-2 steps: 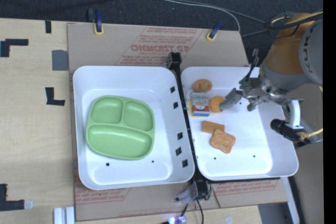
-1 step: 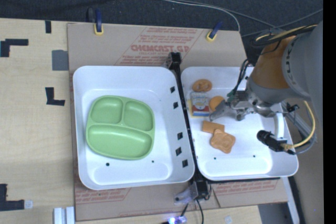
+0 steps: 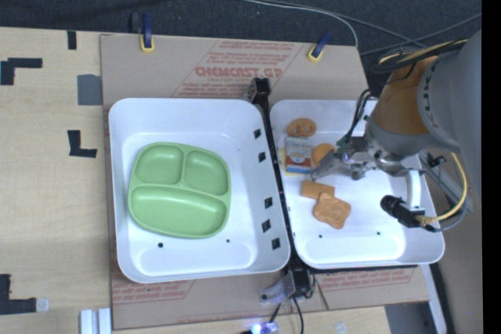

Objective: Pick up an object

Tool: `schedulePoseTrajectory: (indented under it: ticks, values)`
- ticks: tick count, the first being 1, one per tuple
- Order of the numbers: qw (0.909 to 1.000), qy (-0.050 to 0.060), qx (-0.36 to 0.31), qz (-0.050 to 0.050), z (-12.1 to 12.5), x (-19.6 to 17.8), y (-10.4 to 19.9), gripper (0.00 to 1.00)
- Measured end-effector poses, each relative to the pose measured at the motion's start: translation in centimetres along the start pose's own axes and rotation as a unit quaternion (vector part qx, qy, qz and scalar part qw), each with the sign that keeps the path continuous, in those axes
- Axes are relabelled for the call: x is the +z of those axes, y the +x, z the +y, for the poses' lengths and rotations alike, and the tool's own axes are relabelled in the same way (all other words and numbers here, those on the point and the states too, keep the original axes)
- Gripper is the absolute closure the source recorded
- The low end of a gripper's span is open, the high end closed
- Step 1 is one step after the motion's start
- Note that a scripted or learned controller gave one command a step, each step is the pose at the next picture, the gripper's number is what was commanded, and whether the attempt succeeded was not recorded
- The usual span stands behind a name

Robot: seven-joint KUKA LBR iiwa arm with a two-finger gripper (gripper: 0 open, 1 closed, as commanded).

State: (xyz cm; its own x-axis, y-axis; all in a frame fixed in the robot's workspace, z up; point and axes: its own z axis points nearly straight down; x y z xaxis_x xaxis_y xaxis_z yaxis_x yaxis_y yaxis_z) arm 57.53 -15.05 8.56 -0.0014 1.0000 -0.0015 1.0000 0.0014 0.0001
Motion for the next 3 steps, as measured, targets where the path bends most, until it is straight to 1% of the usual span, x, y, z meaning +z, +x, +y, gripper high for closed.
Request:
schedulePoseTrajectory:
  ticks: [1, 2, 3]
  values:
    - [1.0, -0.002, 0.0, -0.001, 0.1, -1.1, -0.1, 1.0]
    - [1.0, -0.001, -0.001, 0.001, 0.0, -6.4, 1.0, 1.0]
    - [1.0, -0.002, -0.001, 0.0, 0.7, -11.2, 1.7, 1.0]
